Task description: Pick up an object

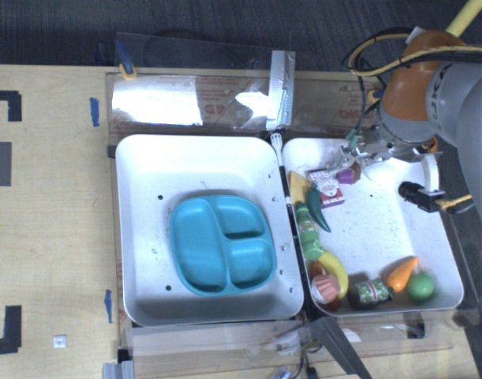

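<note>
Grey and orange, the arm's gripper (357, 150) hovers low over the right-hand white bin's (382, 212) far corner, near a small purple-and-white packet (329, 186), seemingly at the reaching step; next it must descend squarely onto one object, though its grip state can't be judged.
</note>
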